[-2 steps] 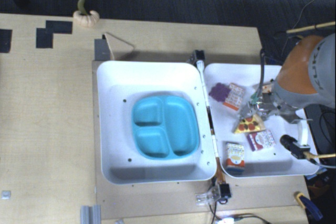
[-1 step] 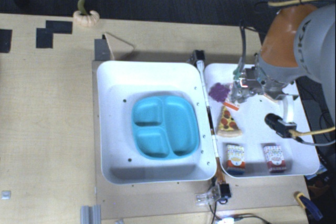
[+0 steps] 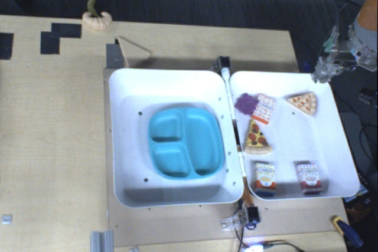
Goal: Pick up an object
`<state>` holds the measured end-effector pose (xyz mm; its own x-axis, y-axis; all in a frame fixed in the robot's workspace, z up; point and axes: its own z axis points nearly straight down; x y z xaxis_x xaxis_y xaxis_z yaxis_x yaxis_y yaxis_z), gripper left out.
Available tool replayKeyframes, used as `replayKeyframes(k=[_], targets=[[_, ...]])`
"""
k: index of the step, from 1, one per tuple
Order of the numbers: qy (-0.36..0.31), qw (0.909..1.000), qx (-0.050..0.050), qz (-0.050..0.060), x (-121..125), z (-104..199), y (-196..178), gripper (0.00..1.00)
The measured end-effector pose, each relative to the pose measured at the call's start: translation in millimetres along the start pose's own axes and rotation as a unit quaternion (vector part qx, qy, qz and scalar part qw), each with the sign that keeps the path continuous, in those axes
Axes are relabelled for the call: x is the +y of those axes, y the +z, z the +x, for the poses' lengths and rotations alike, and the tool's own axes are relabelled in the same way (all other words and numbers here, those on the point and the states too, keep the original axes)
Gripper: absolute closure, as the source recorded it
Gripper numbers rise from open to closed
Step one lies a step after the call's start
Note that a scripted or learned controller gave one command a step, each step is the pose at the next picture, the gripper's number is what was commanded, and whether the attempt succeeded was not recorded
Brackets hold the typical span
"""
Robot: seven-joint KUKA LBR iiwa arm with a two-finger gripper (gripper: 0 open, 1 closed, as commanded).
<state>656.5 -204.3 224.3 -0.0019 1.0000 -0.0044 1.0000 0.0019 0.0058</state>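
Candidates: toy food pieces are lying in the right bin, all looking light, small and rigid, likely plastic.
Pizza slice near tool: one slice is sitting at the far right, apart from its neighbours, so it is looking like the easiest pick; pinching across its narrow sides seems best.
Second slice: another pizza slice is lying flat near the dividing wall, just beside a purple piece and a small carton.
Near edge: two cartons are resting by the bin wall, which may be crowding the approach.
Left bin: a blue divided plate is sitting inside.
Tool: the tool is hovering over the right bin's far corner, carrying nothing I can see; its spread I cannot tell.
Surface: a small toy gourd is lying well apart on the surface.
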Motion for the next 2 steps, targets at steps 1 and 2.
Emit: replayKeyframes(k=[1, 2], targets=[[-0.003, 1.0000, 0.002, 0.001, 13.3, 54.9, -4.1, 1.00], [-0.002, 1.0000, 0.001, 0.001, 13.2, 54.2, -4.2, 0.00]])
